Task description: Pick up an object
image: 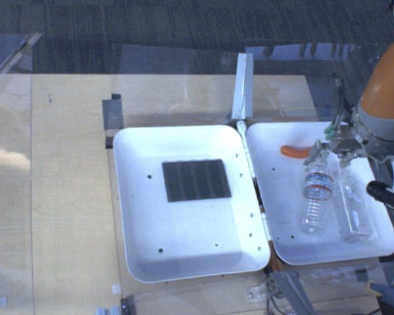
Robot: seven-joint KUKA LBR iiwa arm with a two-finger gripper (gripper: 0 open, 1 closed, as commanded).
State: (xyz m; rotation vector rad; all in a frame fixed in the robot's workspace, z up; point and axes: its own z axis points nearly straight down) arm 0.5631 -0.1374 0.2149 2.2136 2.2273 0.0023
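Observation:
In the right bin (278, 202) lie a clear plastic water bottle (314, 200) with a red and blue label, a second clear bottle or tube (352, 211) beside it to the right, and an orange carrot-like object (293, 152) near the bin's far side. My gripper (335, 149) hangs over the far part of the right bin, just above the top end of the water bottle and right of the orange object. Its metal fingers (315, 155) look spread, with nothing between them.
The left bin (136, 189) holds a dark grey ribbed rectangular pad (195, 180). A metal divider post (240, 85) rises between the bins at the back. The arm's orange band (384, 88) fills the right edge above the right bin.

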